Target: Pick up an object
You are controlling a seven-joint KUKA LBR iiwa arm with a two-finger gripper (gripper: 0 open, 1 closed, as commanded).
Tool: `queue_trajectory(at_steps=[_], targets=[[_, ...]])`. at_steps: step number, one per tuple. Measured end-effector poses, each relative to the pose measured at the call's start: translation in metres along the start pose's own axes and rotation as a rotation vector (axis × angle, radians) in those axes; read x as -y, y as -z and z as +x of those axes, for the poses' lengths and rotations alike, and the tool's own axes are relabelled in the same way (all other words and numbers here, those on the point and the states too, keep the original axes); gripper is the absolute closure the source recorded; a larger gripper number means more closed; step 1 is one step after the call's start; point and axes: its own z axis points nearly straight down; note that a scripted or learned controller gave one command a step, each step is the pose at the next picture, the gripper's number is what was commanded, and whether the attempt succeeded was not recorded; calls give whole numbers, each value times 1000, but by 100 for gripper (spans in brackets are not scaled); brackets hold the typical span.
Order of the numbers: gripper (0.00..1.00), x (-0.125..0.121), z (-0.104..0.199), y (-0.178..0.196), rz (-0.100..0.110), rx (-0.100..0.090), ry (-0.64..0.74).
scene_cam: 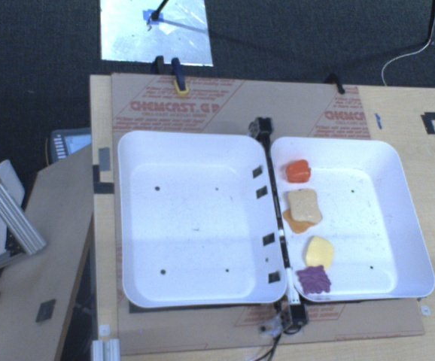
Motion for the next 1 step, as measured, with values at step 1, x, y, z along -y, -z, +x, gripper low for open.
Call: queue_trajectory(at_steps=[1], targets=[[100, 3, 90, -95, 27, -8, 7]])
